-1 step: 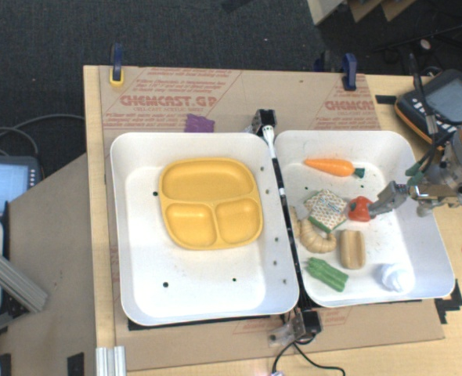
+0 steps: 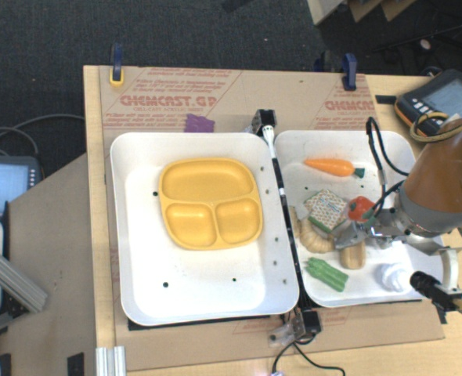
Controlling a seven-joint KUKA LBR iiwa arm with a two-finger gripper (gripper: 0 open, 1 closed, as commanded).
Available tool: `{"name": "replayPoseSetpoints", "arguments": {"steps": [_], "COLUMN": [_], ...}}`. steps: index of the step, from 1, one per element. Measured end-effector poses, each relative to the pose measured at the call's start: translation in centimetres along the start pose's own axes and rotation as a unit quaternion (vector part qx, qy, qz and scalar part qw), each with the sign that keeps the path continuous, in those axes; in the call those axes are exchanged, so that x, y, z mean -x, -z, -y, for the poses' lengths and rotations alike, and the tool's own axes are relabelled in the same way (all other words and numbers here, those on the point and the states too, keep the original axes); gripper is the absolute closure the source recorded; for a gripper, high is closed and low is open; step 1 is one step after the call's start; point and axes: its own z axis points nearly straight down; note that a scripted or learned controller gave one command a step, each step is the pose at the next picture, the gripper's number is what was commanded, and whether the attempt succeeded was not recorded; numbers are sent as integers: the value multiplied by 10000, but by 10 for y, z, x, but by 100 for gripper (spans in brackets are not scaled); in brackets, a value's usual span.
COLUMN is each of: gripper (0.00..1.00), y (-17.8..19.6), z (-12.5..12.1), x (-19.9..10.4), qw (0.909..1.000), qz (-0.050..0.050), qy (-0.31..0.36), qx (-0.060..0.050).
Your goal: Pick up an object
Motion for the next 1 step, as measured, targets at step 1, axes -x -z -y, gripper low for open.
{"name": "replayPoseSetpoints", "arguments": {"steps": [1], "gripper": [0], "y": [-10], "z": [-61], "x": [-49], "qw": [10000], "qz": [21], "qy": [38], "qx": [86]}}
